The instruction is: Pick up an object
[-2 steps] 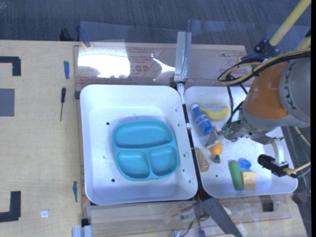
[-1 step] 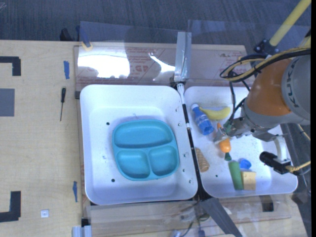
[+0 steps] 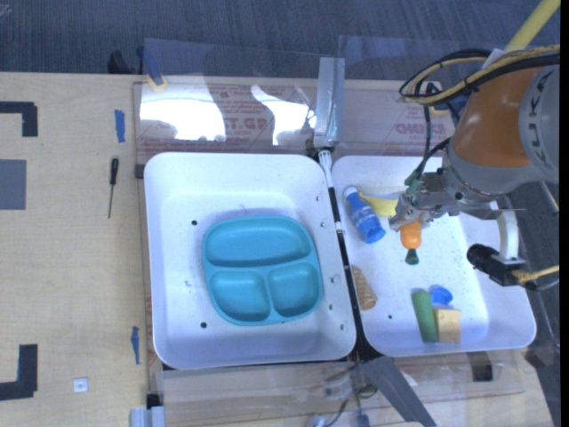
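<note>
Nearest the camera lay a green block and tan block in the right bin. Beyond them an orange carrot hung clamped between my gripper fingers, beside a blue bottle.

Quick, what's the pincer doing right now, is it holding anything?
Pincer: over the right bin, just above the orange carrot; whether it grips it cannot be told.

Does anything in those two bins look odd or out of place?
One thing: a brown textured piece lies across the divide between the left bin and the right bin, inside neither. The blue divided tray sits flat.
</note>
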Robot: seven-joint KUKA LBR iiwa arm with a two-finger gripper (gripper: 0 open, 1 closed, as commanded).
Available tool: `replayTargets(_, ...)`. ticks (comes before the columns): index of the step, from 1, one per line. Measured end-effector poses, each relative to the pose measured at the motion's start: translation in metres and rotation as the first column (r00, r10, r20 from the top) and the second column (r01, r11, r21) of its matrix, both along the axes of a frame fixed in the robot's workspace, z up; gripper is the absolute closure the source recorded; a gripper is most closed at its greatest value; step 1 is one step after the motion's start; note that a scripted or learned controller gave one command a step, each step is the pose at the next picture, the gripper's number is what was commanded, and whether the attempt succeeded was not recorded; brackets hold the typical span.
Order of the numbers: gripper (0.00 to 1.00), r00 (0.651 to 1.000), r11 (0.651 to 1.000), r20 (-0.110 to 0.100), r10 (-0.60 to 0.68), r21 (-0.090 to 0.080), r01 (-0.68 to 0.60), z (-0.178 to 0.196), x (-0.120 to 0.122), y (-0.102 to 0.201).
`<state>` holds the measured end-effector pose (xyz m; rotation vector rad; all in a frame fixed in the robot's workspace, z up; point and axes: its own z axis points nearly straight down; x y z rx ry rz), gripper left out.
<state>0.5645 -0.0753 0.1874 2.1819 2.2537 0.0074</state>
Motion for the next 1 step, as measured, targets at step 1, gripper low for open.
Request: replayTargets(1, 1.00, 0.979, 0.979, -0.008, 0.202, 0.001, -0.202, -0.0029, -0.0091, 0.0574)
